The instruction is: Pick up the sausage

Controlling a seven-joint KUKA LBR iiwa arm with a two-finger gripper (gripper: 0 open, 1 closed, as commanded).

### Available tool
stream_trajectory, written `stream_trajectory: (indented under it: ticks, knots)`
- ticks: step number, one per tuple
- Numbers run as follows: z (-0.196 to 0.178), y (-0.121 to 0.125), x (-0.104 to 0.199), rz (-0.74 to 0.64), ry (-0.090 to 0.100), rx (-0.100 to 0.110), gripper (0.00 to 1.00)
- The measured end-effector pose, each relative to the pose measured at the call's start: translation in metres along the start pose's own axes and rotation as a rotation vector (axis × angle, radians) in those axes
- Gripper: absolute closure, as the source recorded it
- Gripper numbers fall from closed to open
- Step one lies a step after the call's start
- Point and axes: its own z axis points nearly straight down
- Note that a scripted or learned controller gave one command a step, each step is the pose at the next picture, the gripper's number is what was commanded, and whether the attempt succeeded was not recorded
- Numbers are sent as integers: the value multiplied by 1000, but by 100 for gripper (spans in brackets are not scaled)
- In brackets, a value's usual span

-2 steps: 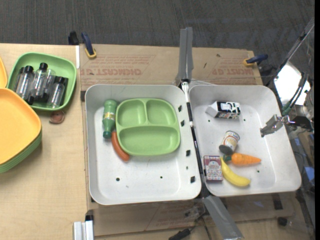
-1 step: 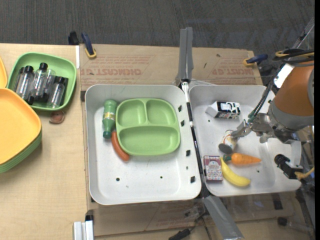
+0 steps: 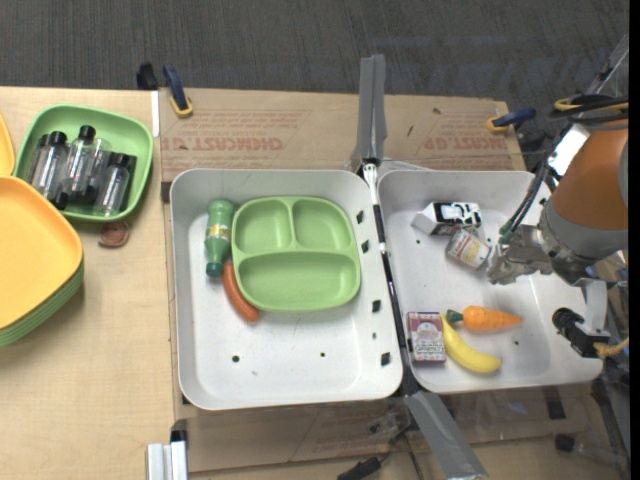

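Lying in the left bin (image 3: 200, 368), the sausage (image 3: 239, 293) is orange-red and rests on the white floor, just beside the lower left corner of a green divided plate (image 3: 296, 251). It is slanted, with its upper end near a green bottle (image 3: 217, 235) that lies along the left side of the plate. The plate has three compartments.

The gripper (image 3: 503, 263) is over the right bin (image 3: 540, 366), well apart from the sausage. It hangs near the middle of this bin, at the end of the grey arm with the orange band (image 3: 590, 183), which comes in from the right. Whether the jaws are open or closed I cannot tell, because the metal parts are small and blurred. Nothing can be seen held between them.

In the right bin, just beside the gripper on its left, there is a small tilted jar or can (image 3: 467, 249), and above it a black and white carton (image 3: 450, 215). Lower in the same bin lie a toy carrot (image 3: 483, 318), a banana (image 3: 469, 352) and a small pink box (image 3: 427, 336); the carrot and the banana are close together.

On the worktop (image 3: 90, 408) to the left of the bins stand a green tray with dark bottles (image 3: 85, 163) and a stack of yellow plates (image 3: 35, 258).
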Motion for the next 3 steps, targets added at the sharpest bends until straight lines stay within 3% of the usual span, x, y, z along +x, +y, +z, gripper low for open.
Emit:
stream_trajectory:
  ticks: [1, 2, 3]
  knots:
    - [30, -45, -10, -242, 7, 20, 100]
    - [30, -12, -62, -27, 4, 19, 100]
    - [22, -12, -63, -27, 4, 20, 100]
